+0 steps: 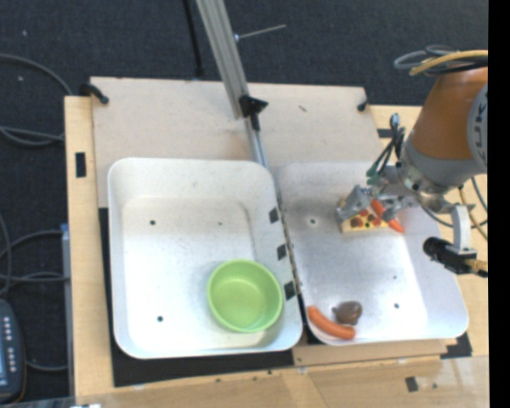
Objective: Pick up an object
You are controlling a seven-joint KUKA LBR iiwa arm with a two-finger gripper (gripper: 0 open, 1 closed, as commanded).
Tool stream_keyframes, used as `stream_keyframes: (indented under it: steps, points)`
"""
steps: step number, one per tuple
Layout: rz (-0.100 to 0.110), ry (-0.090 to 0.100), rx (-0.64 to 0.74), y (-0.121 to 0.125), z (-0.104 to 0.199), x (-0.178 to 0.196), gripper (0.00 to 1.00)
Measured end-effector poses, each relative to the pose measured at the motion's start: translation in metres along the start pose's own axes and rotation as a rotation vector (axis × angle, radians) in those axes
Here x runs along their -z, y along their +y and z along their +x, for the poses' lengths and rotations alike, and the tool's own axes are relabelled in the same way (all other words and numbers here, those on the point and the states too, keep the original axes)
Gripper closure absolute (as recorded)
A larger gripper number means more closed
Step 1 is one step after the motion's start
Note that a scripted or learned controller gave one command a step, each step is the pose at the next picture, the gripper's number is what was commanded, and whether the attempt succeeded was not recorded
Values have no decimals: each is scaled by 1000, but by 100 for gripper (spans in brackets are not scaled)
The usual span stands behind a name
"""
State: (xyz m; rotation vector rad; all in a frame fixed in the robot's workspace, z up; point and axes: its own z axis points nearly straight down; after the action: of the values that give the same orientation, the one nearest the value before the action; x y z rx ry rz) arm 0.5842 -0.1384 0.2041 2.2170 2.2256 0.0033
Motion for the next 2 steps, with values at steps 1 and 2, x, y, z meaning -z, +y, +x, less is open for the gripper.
stream_keyframes:
  steps: [1,2]
  points:
    - [0,0,-1,0,0,0,0]
    - [5,-4,-5,-1,-8,-44,0]
